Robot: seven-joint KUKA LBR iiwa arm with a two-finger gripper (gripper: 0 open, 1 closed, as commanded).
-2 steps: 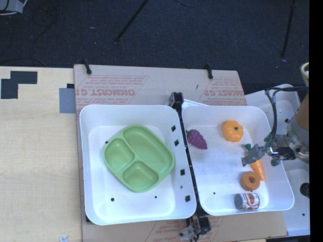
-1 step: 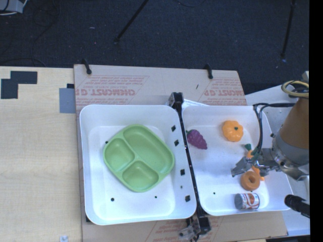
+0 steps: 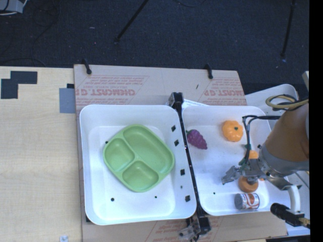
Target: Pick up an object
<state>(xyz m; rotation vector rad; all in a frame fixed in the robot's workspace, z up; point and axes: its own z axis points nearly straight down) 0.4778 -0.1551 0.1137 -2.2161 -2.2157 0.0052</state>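
Right bin's (image 3: 217,120) middle lies open; can (image 3: 247,201) crowds its near edge.

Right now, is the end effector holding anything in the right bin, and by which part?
Cannot be told. The end effector sits low in the right bin, beside a small orange object and above a can; no object shows in its grip.

Looks like a robotics lab: dark carpet (image 3: 151,29) crossed by cables and stand legs (image 3: 135,13) beyond the two white bins (image 3: 131,115), printed cardboard (image 3: 151,87) beneath them, pale wooden bench (image 3: 35,160) alongside.
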